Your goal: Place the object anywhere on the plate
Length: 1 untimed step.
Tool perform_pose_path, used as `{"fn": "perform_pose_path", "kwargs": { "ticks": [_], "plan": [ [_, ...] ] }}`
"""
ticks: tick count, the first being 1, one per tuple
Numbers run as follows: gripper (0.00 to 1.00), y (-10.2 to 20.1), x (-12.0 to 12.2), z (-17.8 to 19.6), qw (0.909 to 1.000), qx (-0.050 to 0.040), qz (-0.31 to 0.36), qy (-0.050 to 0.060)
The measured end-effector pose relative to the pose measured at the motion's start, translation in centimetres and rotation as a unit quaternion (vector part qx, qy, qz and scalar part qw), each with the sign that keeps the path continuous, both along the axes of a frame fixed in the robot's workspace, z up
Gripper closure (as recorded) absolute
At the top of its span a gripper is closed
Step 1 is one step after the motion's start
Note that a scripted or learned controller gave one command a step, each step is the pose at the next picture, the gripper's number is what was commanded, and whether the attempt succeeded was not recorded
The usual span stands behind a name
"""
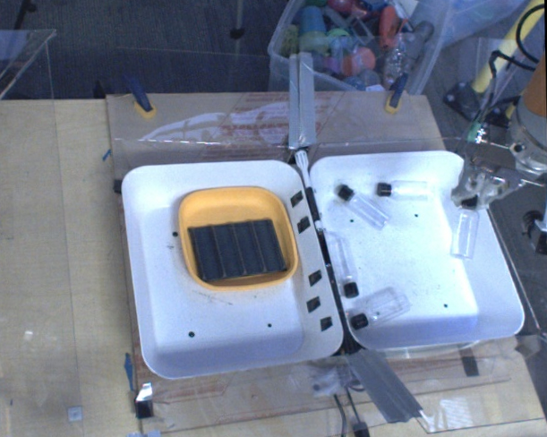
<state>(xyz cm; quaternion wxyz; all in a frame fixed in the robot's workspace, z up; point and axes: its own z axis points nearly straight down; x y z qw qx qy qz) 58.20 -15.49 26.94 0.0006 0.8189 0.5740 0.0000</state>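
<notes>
Camera view: end effector [477, 190], at the right bin's [438, 315] far-right edge, pinches a clear vial [465, 233] hanging below it, away from the yellow plate [237, 203].

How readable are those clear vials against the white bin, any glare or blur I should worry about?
Camera view: lighting is even and soft. The clear vials nearly vanish against the right bin, mostly their black caps standing out. The yellow plate with its dark insert is crisp. The gripper near the right rim looks slightly soft.
</notes>
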Motion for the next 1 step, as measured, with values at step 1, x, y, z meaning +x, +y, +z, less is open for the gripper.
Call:
{"fn": "perform_pose_path", "kwargs": {
  "ticks": [1],
  "plan": [
    [1.00,-1.02,5.60,0.37,0.9971,-0.0005,0.076,0.000]
  ]
}}
